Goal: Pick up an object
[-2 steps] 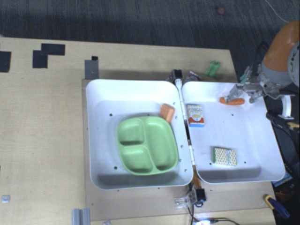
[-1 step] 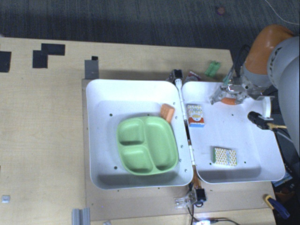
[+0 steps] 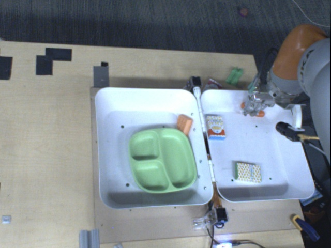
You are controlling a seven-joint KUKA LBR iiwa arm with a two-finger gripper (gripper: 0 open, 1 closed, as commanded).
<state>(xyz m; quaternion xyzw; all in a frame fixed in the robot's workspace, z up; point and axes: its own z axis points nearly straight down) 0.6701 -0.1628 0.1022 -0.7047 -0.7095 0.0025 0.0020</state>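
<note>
The jaws (image 3: 254, 107) hang low over the far right corner of the right bin (image 3: 279, 159), above a small orange-red thing (image 3: 260, 114); how wide they stand cannot be told, and nothing shows held. A carton (image 3: 215, 126) and a patterned packet (image 3: 247, 172) lie well apart in that bin. A good pick would likely centre squarely over one item, clear of the wall.

Two white bins (image 3: 111, 138) side by side on a wooden bench (image 3: 46, 154); beyond — dark floor (image 3: 155, 14)
</note>
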